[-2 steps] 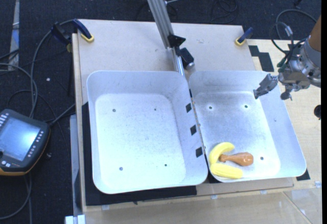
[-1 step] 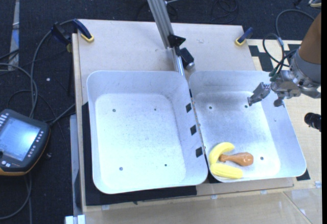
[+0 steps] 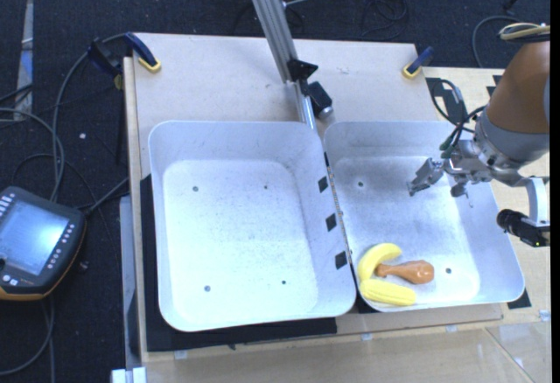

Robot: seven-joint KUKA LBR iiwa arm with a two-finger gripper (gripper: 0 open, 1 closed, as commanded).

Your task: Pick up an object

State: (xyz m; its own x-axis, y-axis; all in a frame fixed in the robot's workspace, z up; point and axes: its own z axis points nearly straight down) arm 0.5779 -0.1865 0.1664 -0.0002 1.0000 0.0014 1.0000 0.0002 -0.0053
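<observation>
The gripper (image 3: 440, 179) hangs open and empty at the right of the frame, so next it must drop toward the banana (image 3: 382, 275) lower down.

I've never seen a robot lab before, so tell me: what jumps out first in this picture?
The bright yellow banana and the orange-brown drumstick-shaped toy stand out, touching each other at the near edge of the right bin. Above that bin's far right part hangs the gripper of the grey arm with its orange band. A teach pendant lies on the dark floor at left.
</observation>
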